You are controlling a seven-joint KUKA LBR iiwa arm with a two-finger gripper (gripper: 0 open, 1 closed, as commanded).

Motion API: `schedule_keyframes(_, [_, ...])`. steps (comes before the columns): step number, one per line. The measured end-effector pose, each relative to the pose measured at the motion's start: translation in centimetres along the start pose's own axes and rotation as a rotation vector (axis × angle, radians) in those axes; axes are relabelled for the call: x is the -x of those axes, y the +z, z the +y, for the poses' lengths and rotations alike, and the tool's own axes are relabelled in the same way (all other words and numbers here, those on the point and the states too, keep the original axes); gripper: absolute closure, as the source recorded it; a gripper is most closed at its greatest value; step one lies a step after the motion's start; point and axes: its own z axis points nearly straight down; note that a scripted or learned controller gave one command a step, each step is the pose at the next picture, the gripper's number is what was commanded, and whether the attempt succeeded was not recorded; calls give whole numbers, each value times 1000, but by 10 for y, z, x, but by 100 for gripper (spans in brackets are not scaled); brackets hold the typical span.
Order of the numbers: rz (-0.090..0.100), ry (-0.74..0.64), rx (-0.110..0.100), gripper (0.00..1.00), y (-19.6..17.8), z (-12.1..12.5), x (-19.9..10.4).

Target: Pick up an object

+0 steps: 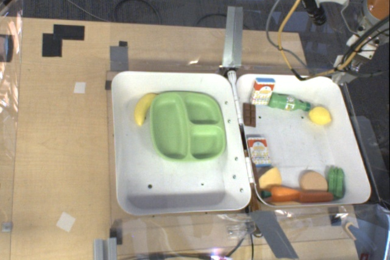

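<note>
Green bottle point(289, 103): lies flat in right bin point(347, 131), long axis left-right, slightly tilted.
Gripper point(359, 49): state cannot be told.

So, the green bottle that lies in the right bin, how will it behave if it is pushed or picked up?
The green bottle lies on its side, so a push across its round body will probably roll it. Its cap end touches the small carton, which may block or shift. It looks like smooth plastic, so it may slip in a grasp and is likely light.
</note>
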Motion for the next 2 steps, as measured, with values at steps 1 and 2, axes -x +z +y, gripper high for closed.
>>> schedule_keyframes(1, [-12,-214,2,100,100,35,92])
schedule_keyframes(2, [-3,-150,3,100,21,19,37])
